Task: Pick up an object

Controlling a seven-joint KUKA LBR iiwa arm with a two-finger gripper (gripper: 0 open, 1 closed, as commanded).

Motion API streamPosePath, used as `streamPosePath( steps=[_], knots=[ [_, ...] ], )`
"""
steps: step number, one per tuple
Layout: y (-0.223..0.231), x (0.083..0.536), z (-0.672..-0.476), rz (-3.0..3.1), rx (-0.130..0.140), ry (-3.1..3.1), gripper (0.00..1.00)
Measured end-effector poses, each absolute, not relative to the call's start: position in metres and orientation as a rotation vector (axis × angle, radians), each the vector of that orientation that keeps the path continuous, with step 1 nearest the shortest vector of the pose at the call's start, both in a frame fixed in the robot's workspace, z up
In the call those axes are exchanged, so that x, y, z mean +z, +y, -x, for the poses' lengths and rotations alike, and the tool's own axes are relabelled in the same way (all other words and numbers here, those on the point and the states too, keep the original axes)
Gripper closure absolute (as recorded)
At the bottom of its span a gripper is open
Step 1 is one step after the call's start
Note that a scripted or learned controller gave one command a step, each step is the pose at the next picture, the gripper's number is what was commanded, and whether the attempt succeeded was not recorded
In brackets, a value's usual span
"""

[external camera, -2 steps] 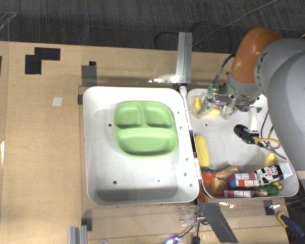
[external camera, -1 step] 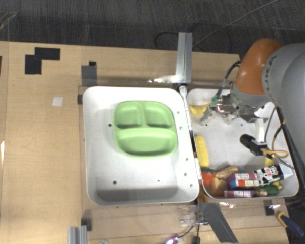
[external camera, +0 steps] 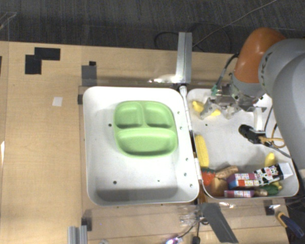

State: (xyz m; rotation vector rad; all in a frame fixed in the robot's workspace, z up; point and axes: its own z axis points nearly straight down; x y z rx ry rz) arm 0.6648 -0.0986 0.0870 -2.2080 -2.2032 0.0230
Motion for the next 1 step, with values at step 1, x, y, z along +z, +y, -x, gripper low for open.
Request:
streamPosePath(
  steps=[1],
  knots=[
    [-0.0973, 0.0958, -0.6648, 2.205, 0.024, -2.207, 1.00]
  ],
)
